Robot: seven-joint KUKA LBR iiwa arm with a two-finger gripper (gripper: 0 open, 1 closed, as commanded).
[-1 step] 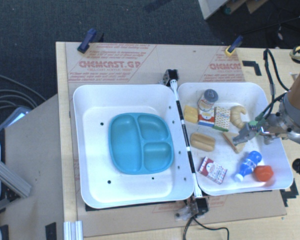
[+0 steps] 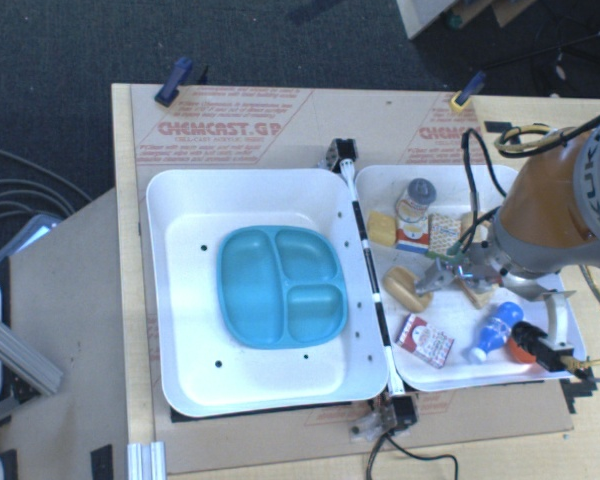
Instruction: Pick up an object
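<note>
my pincer (image 2: 442,268) is down in the right bin (image 2: 570,313), near its middle, just beside the bread roll (image 2: 402,288). can't tell how it's set. nothing lifted that i can see; the pick looks still to do.

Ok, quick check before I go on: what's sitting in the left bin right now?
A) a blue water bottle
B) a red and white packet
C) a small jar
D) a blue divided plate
D: the blue divided plate lies alone in the left bin, while the bottle, packet and jar are all in the right bin.
</note>
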